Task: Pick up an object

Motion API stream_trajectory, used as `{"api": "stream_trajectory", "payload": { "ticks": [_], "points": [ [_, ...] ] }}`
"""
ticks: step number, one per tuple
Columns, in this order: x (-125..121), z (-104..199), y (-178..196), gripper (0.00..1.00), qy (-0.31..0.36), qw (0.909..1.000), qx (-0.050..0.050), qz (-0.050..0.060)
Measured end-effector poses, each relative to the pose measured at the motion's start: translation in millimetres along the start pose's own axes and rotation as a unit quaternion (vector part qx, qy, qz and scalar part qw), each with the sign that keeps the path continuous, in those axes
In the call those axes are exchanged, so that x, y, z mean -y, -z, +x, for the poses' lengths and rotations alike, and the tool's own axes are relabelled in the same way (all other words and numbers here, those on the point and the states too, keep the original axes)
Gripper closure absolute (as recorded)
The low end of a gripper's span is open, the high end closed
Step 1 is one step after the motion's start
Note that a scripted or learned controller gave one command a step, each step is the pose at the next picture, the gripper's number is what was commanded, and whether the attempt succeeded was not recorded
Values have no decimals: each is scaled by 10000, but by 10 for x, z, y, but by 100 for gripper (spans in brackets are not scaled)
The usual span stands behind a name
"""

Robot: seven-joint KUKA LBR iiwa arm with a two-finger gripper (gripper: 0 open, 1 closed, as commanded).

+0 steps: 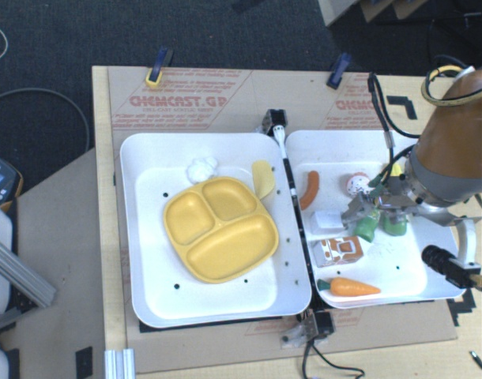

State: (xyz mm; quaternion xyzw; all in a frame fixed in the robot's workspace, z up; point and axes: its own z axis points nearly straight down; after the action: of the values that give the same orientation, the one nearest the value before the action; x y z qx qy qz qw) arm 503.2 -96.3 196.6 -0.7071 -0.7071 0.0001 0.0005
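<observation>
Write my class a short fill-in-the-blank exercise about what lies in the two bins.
1. The yellow divided plate lies in the ____ bin.
2. The carrot lies near the ____ edge of the right bin.
3. The sausage lies close to the wall that the two ____ share.
4. The gripper is over the ____ bin.

Missing words: left; front; bins; right

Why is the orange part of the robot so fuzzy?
In the camera view, the orange band sits close to the lens, so it looks soft and blurry, while the yellow plate and carrot lower down look sharper; the white bins look very bright under the light.
</observation>
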Motion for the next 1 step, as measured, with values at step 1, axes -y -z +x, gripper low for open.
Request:
{"api": "stream_trajectory", "payload": {
  "ticks": [1],
  "points": [
    [-7, 1, 106, 100, 0, 10000, 4, -15]
  ]
}}
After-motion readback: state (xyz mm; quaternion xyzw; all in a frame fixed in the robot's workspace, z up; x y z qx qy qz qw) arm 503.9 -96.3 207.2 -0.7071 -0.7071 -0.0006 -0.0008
